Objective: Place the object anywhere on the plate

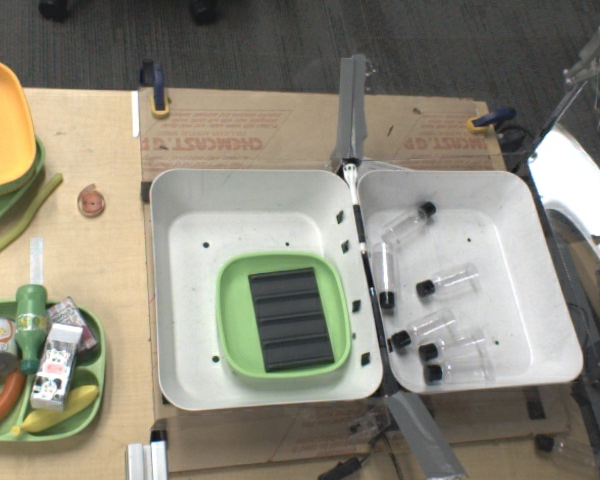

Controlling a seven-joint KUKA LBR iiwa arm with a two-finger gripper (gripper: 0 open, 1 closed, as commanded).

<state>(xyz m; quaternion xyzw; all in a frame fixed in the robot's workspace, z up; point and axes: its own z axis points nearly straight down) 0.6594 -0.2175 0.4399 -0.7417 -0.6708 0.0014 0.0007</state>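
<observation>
Two white bins [180, 208]; one green plate [235, 278]; six capped vials [445, 284].

Yellow tray [2, 118] cut by left edge.

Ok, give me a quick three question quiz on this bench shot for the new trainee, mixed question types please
1. True or false: the square green plastic plate lies in the right white bin.
2. What rests on the green plate? A) a dark ribbed rectangular block B) a banana C) a glass vial
3. Fill in: the clear plastic vials with black caps lie in the ____ bin.

Key:
1. False; it lies in the left white bin.
2. A; the dark ribbed rectangular block sits on its middle.
3. Right.
</observation>
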